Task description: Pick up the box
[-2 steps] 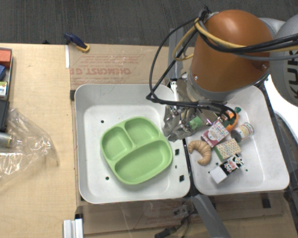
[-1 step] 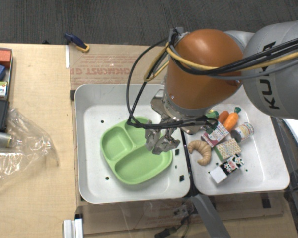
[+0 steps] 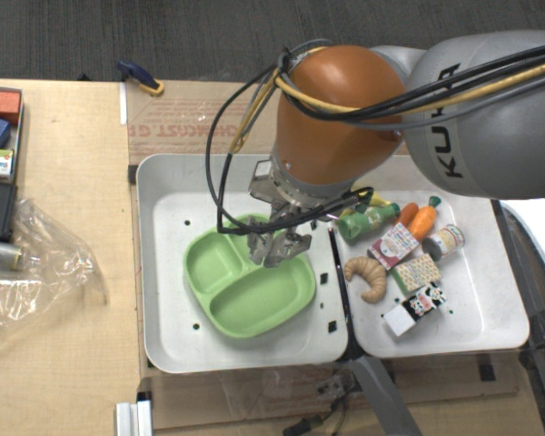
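Nearest the lens is my own arm [image 3: 409,116], grey with its big orange band, reaching in from the right and covering the far edge of both bins. Under me spreads the pale wooden tabletop [image 3: 64,334]. Upon it sit the left bin [image 3: 163,271] and the right bin [image 3: 490,307], side by side and touching. A green divided plate [image 3: 245,289] lies in the left bin. My hand [image 3: 274,248] hangs over that plate's far rim; whether it is wide or narrow I cannot tell.

Smaller things crowd the right bin: a croissant [image 3: 370,277], a green bottle [image 3: 363,221], a carrot [image 3: 421,219]. Among them the pink box [image 3: 396,243] lies flat beside the croissant, apart from my hand.
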Robot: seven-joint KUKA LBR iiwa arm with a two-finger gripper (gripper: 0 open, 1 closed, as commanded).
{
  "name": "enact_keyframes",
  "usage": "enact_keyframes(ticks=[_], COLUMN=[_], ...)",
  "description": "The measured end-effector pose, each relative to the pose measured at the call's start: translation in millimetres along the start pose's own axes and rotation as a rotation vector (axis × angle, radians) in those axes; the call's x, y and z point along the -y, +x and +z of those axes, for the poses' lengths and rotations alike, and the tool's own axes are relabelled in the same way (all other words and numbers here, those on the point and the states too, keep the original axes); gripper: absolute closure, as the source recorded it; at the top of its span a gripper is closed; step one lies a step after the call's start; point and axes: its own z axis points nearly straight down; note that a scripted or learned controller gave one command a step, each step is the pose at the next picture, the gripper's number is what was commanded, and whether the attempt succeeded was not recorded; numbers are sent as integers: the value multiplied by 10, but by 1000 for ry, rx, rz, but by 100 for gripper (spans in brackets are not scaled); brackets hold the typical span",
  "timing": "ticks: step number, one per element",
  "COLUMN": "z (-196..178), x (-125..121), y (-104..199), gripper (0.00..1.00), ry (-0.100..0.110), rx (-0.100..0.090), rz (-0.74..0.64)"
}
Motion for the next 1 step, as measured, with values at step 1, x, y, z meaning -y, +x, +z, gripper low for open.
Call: enact_keyframes(ticks=[1], z=[-1561], x=[139], y=[-467], gripper=[100], ry=[3], rx=[2], rz=[-29])
